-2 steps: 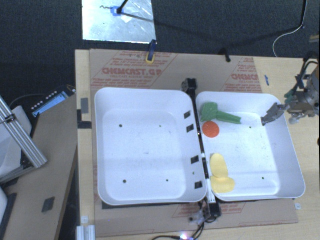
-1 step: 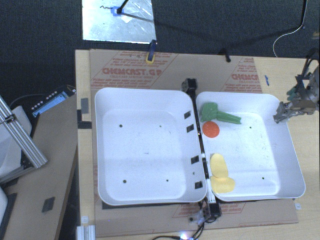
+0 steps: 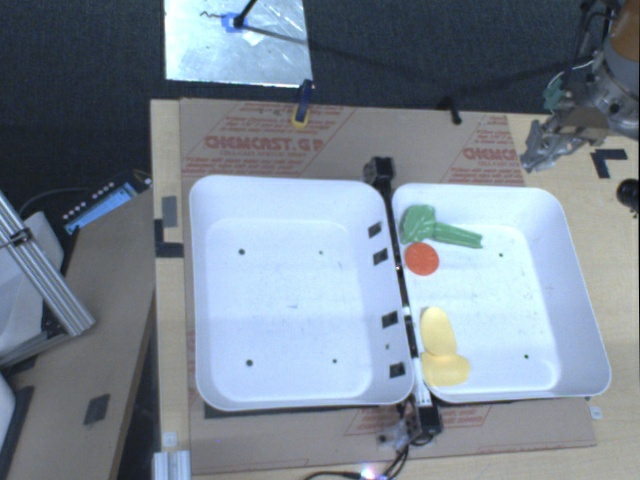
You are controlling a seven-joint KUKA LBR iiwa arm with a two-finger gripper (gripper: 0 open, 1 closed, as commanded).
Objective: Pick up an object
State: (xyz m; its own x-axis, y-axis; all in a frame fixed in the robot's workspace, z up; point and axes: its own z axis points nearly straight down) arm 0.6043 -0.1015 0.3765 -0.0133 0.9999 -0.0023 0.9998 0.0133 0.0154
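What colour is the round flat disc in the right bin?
Orange-red; the disc shows clearly in the camera view, just below the green object.

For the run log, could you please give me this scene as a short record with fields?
left bin: white, shallow
right bin: white, holds three items along its left side
green object: near the far left corner
orange disc: just in front of the green object
yellow object: near the front left corner
end effector: above the bench, beyond the right bin's far right corner, holding nothing visible

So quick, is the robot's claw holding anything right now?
Claw: up beyond the right bin's far corner, nothing visibly in it; whether it is open or shut cannot be told.
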